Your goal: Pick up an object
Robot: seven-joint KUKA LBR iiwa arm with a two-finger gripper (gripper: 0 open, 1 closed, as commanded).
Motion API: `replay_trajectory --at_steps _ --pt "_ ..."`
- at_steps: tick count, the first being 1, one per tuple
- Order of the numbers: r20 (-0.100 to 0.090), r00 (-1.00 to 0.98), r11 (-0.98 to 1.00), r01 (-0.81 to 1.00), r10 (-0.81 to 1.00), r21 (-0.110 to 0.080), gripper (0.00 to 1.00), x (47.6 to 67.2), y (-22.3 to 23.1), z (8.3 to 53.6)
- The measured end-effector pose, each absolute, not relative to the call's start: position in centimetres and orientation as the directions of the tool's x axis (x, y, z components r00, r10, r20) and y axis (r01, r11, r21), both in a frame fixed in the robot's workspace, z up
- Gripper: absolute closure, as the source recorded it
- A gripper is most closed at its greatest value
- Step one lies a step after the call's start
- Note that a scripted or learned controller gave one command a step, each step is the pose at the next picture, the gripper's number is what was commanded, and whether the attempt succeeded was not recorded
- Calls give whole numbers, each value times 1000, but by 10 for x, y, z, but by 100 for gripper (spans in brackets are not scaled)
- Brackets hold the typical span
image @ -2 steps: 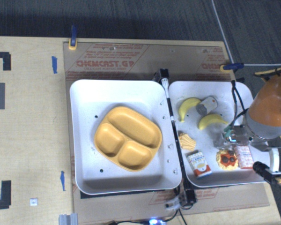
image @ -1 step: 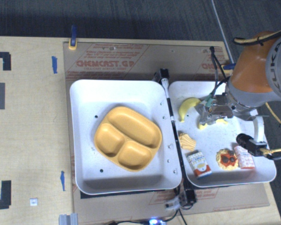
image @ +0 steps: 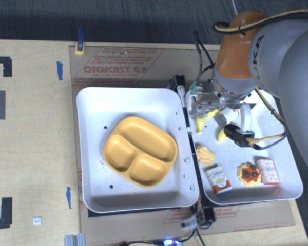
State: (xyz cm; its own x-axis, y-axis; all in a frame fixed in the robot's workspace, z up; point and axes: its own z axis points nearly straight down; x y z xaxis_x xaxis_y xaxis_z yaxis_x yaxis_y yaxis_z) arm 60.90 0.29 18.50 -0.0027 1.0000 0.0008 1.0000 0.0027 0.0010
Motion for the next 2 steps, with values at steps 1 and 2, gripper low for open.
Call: replay_trajectory --at_steps 1,2 --pt "-1 0 0 1000 1000 -1 100 529 -87 185" --pt "0 0 0 1000 1000 0 0 529 -86 185"
